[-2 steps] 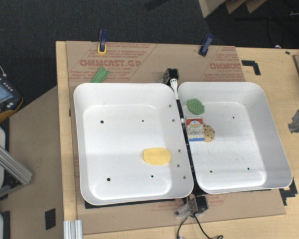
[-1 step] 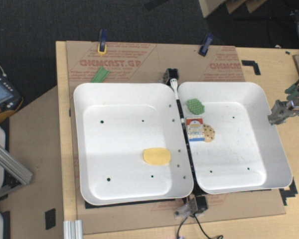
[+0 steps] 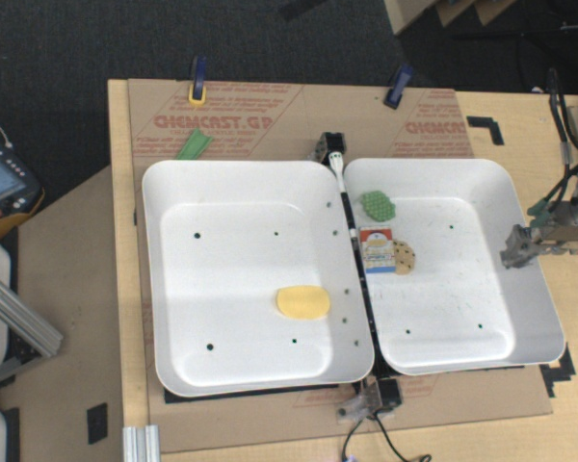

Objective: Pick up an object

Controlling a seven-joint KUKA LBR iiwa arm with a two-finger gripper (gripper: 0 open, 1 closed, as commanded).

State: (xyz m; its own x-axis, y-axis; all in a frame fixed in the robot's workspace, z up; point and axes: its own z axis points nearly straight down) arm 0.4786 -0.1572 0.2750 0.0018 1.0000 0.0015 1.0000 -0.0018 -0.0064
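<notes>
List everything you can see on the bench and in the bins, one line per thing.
White bins: 2, white, side by side on the board.
Yellow oval object: 1, yellow, left bin, lower right part.
Green bumpy object: 1, green, right bin, upper left.
Small printed packet: 1, white, red and blue, right bin, left side.
Tan speckled disc: 1, tan, touching the packet's right edge.
Green strip: 1, green, on the board above the left bin.
Gripper: 1, grey, over the right bin's right rim.

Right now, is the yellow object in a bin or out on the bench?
In. The yellow object lies flat on the floor of the left bin, apart from its walls.
</notes>
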